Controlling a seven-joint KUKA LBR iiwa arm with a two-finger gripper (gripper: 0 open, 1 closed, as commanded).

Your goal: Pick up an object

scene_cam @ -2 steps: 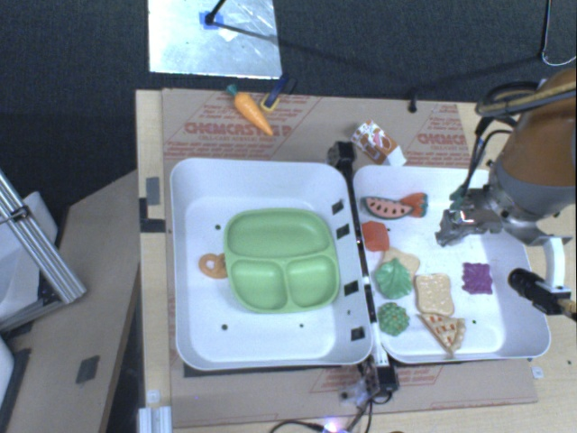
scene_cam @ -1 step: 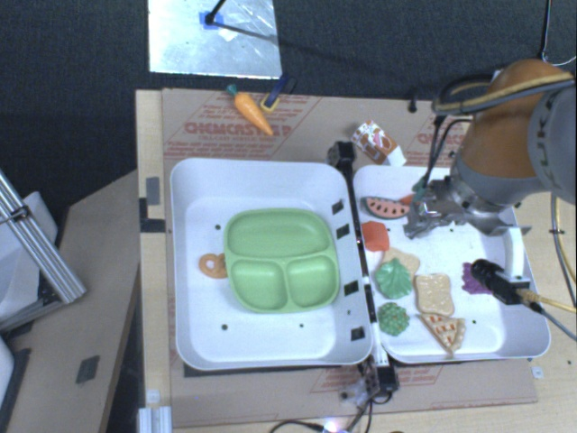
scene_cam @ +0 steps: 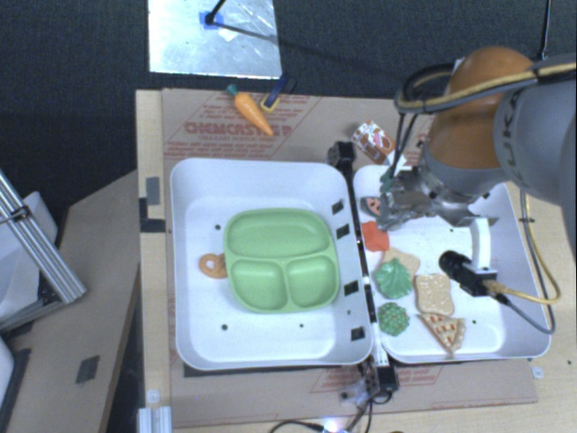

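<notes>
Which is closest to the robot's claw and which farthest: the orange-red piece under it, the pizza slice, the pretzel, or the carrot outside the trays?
Measured from the gripper in the camera view:
1. Orange-red piece, just below it in the right bin.
2. Pizza slice, at that bin's near edge.
3. Carrot on the cardboard and pretzel in the left bin: too close to call.

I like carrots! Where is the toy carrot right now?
The toy carrot lies outside both bins, on the cardboard behind the left bin, near the top of the camera view, just below the shiny silver sheet.
</notes>
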